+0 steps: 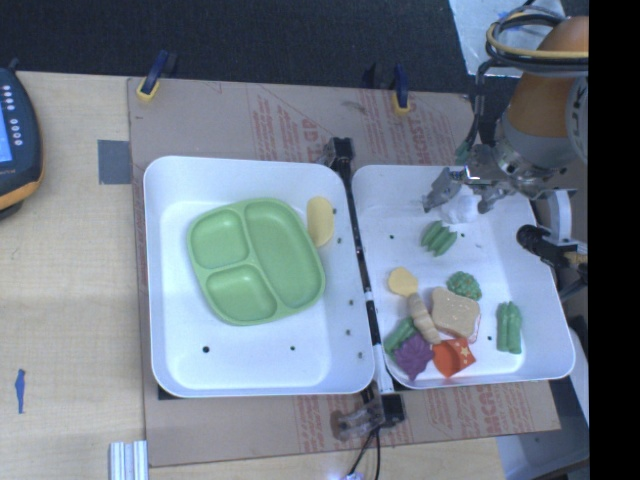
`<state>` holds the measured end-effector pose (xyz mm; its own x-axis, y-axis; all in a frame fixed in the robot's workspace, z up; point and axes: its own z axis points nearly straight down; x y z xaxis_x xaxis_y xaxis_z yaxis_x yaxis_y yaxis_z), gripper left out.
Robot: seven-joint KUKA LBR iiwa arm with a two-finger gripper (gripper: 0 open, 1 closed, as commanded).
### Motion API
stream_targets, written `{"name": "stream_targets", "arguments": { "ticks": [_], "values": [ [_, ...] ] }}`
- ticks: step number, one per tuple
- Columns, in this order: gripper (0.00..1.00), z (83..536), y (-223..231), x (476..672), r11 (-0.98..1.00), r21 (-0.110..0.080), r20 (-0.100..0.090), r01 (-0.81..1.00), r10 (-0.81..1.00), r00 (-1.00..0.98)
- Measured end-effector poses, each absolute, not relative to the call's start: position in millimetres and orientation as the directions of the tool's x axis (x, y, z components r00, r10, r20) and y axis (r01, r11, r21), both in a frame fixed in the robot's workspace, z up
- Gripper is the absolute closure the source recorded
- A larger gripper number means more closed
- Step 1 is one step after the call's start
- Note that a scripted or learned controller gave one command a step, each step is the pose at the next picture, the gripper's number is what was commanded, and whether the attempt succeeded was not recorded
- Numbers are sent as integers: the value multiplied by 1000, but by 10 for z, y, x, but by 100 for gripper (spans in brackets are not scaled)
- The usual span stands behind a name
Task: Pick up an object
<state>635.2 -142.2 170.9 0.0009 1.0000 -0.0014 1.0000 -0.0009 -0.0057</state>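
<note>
My gripper (462,200) hangs over the far part of the right bin (535,368), its two fingers spread open with nothing between them. Just in front of it lies a small green pea pod (438,238). Further toward the near edge sit a yellow piece (403,282), a green broccoli floret (463,286), a tan toast slice (455,314), a beige stick (421,318), a purple grape bunch (410,353), a red piece (453,358) and a green bean pod (509,326).
The left bin (170,348) holds a green divided plate (257,260) and a pale yellow piece (320,220) by its right wall. A black clip (342,151) sits where the bins meet. A handheld pendant (15,138) lies at the far left.
</note>
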Motion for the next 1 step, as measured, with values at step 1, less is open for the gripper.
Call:
{"name": "stream_targets", "arguments": {
  "ticks": [1],
  "values": [
    [0, 922, -1490, 6117, 3, -12, 0, 1000, 1000, -3]
  ]
}}
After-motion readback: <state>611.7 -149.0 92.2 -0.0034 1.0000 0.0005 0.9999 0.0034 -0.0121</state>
